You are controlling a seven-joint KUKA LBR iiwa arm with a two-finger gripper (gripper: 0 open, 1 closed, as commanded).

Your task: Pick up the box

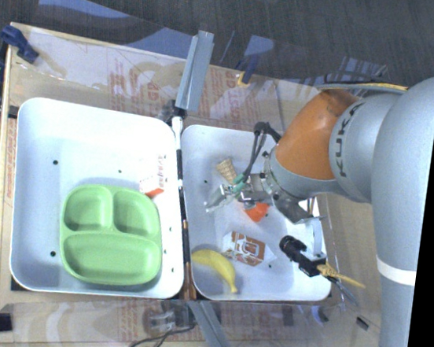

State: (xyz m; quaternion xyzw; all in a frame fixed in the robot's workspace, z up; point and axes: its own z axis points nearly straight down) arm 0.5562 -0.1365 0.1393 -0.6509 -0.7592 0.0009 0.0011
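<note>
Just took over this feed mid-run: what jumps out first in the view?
The grey arm with its orange band fills the right side, its hand low over the middle of the right bin. The bright green divided plate lies in the left bin. A banana sits at the right bin's near edge, beside a small brown-and-white box.

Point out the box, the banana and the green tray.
box [247, 249], camera view, its printed top face
banana [217, 268], camera view, mid-curve
green tray [108, 261], camera view, its large compartment
</note>
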